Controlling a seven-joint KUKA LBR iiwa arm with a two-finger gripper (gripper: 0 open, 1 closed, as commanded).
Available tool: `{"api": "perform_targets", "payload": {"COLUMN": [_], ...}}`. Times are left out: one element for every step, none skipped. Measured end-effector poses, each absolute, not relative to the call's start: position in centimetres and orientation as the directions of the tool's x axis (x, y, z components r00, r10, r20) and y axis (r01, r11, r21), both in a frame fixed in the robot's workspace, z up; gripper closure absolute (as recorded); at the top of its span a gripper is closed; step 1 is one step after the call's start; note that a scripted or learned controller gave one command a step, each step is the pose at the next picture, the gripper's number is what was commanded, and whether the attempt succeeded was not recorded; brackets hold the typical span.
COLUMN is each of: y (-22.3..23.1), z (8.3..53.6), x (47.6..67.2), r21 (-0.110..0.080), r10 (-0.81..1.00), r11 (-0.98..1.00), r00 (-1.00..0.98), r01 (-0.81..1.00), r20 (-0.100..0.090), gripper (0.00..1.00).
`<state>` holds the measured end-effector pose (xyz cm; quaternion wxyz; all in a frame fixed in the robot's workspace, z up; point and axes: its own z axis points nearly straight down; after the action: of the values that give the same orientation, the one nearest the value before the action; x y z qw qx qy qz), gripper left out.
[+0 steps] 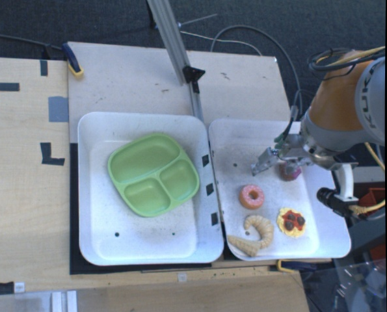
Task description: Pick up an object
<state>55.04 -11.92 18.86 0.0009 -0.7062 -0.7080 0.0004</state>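
So far nothing is lifted. My gripper (279, 163) hangs low in the right bin (235, 135), and whether it is parted or closed I cannot tell. A dark reddish object (290, 170) sits right beside it, not visibly held. Nearer the front rim lie the pink donut (251, 197), croissant (255, 234) and small tart (292, 221). My arm (343, 109) reaches in from the right, wrist bent downward.
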Motion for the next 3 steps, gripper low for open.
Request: {"api": "perform_targets", "payload": {"y": [-11.9, -11.2, -11.3], "z": [18.9, 13.8, 8.8], "x": [55.0, 54.1, 54.1], "r21": [-0.002, -0.008, 0.000], "r10": [1.000, 1.000, 1.000], "r11": [0.002, 0.002, 0.001], "r00": [-0.002, -0.002, -0.001], "r01": [1.000, 1.000, 1.000], "r20": [0.001, 0.001, -0.002], "gripper": [0.00, 0.00, 0.00]}}
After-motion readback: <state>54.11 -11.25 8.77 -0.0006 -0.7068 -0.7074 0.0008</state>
